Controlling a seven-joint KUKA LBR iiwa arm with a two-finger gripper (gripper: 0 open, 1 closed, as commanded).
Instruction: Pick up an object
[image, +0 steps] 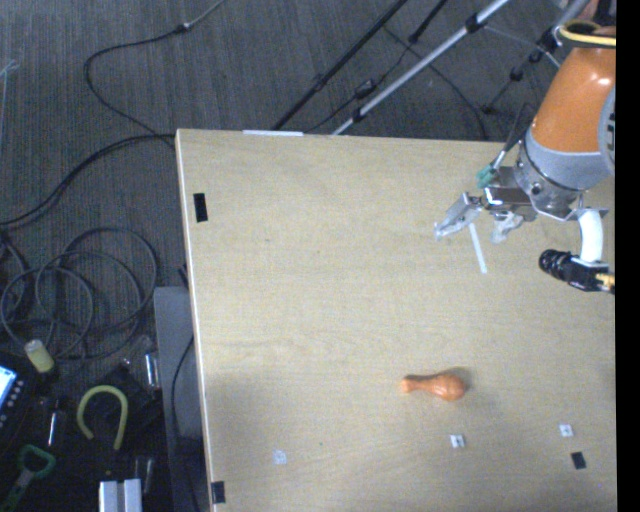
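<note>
A small orange object (436, 385), shaped like a drumstick with a narrow end pointing left, lies on the pale wooden bench top (320, 280) toward the front right. My gripper (479, 223) hangs over the back right of the bench, well behind the orange object and slightly to its right. Its fingers are spread open and nothing is between them. A thin white rod (479, 252) slants down from the gripper's middle. Behind it to the right rises the arm's orange band (575, 95).
Small black and white markers (456, 440) dot the bench's front right, and a black tab (200, 207) sits near its left edge. Cables and tools (90, 300) lie on the floor to the left. Stand legs (420, 55) cross behind the bench.
</note>
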